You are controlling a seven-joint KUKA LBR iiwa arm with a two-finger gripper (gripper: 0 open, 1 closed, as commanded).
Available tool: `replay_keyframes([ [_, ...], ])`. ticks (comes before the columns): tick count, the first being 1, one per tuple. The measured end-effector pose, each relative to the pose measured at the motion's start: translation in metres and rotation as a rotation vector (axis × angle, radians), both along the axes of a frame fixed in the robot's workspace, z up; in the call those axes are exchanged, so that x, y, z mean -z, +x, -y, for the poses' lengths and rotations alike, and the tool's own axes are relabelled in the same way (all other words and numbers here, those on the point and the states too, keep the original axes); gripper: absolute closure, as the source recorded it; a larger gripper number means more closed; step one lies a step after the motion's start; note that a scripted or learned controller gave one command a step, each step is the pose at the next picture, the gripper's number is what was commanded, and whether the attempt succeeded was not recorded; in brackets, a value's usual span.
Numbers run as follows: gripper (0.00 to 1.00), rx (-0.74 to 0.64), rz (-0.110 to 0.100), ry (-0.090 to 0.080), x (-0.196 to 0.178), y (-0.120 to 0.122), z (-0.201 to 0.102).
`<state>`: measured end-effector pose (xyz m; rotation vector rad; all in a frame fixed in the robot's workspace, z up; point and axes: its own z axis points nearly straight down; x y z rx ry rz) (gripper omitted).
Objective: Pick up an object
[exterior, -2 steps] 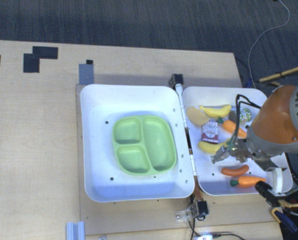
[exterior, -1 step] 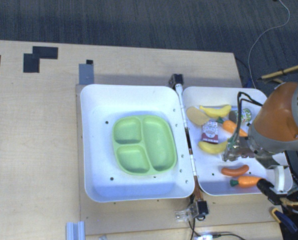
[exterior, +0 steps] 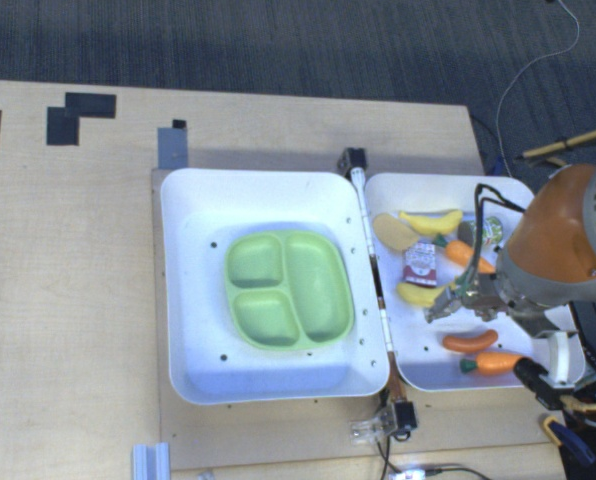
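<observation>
Camera view
Setting: a pale wooden bench (exterior: 68, 298) with dark grey carpet behind it at 12 o'clock.
Left bin (exterior: 193, 268): white, shallow, holding a green divided plate (exterior: 288, 288) with three compartments, near its middle.
Right bin (exterior: 418, 368): white, touching the left bin along a shared edge, crowded with toy food.
Arm (exterior: 563, 238): grey with an orange band, over the 3 o'clock side of the right bin.
Gripper (exterior: 450, 303): low over the bin's middle, pointing toward 9 o'clock; whether its fingers are spread or pressed together I cannot tell.
Bananas: one banana (exterior: 430, 221) at the bin's 12 o'clock, a second banana (exterior: 418, 294) just beside the gripper tip.
Packet (exterior: 420, 262): red and white, between the two bananas.
Sausage (exterior: 469, 342): red, at 5 o'clock from the gripper.
Carrot (exterior: 493, 363): orange, just beyond the sausage, near the bin's 6 o'clock edge.
</observation>
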<state>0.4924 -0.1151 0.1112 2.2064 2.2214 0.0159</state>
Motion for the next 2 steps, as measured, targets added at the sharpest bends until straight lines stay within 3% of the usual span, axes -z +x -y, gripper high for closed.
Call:
replay_keyframes([
  [1, 0.00, 0.005, -0.006, -0.003, 0.024, -0.003, -0.031],
  [2, 1.00, 0.002, 0.001, -0.002, 0.012, -0.001, -0.031],
])
